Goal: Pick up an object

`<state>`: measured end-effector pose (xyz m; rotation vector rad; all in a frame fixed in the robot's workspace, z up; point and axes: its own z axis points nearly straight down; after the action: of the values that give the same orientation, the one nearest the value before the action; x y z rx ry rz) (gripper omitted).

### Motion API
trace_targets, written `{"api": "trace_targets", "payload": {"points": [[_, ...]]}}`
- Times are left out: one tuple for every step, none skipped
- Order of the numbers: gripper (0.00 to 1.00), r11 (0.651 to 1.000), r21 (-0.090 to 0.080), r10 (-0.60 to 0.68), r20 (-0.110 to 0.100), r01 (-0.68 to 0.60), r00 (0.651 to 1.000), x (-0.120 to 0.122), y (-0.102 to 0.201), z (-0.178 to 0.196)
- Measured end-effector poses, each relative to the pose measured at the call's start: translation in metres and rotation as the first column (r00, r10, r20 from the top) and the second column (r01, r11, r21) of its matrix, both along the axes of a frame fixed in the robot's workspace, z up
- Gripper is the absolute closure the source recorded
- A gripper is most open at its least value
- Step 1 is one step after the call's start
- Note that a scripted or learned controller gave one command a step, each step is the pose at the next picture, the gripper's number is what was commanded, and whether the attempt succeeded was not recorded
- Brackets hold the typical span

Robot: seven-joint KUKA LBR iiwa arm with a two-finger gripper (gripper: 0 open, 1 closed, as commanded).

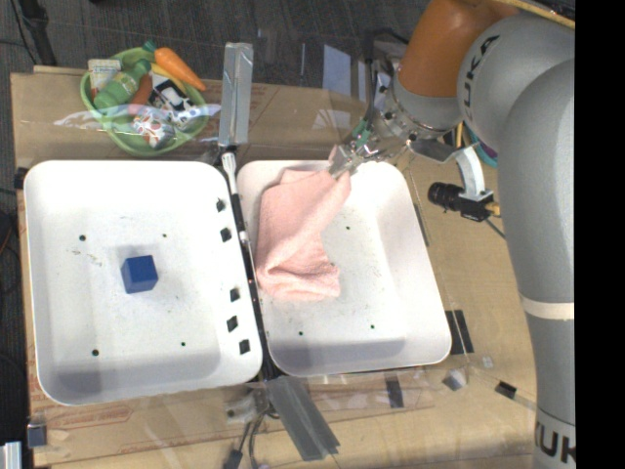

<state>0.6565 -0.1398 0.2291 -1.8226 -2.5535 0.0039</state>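
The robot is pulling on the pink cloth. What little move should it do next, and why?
Probably lift a little higher. The gripper pinches one corner of the pink cloth, but most of the cloth lies bunched on the floor of the right bin. A small lift should pull more of it clear.

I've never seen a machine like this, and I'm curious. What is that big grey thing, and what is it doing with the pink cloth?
The big grey thing is a robot arm with an orange band, reaching in from the right. The camera sits above the bench and looks down at a slant. At the arm's tip is a gripper with two fingers, like a pinching hand. It pinches one corner of the pink cloth and lifts it, while the rest of the cloth lies bunched in the right white bin. The left white bin holds a small blue cube. Behind the bins stands a green bowl full of toy food, such as a carrot.
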Motion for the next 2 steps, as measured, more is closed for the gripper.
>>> {"api": "trace_targets", "payload": {"points": [[1.0,0.969,0.0,0.247,0.003,-0.247,0.969,0.001,0.004,-0.025],[1.0,0.982,-0.002,0.186,0.005,-0.186,0.982,0.0,0.008,-0.012]]}}
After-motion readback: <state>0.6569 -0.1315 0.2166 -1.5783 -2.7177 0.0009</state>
